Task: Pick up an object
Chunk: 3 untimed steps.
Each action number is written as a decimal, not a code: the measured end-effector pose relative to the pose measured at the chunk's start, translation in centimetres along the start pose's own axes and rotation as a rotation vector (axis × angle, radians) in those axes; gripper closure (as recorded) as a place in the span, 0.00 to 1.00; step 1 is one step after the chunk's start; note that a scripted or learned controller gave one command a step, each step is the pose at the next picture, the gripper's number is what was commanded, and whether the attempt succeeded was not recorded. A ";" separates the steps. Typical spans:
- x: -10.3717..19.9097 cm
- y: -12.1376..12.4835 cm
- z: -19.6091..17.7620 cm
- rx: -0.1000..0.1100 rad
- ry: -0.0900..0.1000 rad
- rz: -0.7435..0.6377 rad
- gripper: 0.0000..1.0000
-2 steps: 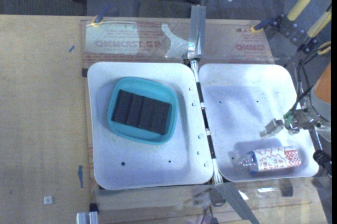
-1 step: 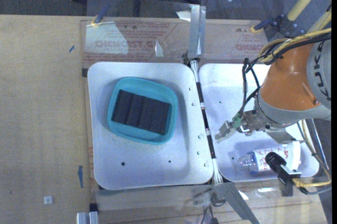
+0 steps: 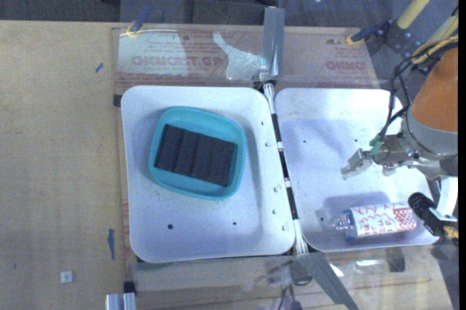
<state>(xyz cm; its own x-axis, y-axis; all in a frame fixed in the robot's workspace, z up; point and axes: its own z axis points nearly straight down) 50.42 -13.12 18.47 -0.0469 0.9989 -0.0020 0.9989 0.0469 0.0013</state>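
Note:
A white tube with red markings and a clear cap (image 3: 375, 221) lies on its side near the front edge of the right bin (image 3: 320, 119). In the left bin (image 3: 138, 221) rests a teal tray holding a dark ridged block (image 3: 196, 153). My gripper (image 3: 354, 163) reaches in from the right over the middle of the right bin, up and to the left of the tube and apart from it. It stands open with nothing between its fingers.
The grey arm with its orange band (image 3: 440, 101) and cables fills the right side of the right bin. A ridge (image 3: 280, 163) divides the two bins. Taped plastic sheeting (image 3: 196, 57) lies behind the bins, and wooden benchtop (image 3: 51, 156) stretches to the left.

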 end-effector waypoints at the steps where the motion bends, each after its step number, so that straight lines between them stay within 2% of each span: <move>1: -2.6 -2.5 -7.4 0.001 0.000 0.096 0.00; 2: -3.3 -2.6 -5.9 0.002 0.002 -0.169 0.00; 3: -9.0 -2.9 2.5 0.003 0.003 0.092 0.00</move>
<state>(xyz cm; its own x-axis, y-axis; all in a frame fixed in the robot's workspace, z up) 47.90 -22.25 16.01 0.0454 0.9990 0.0006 0.9990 -0.0454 -0.0016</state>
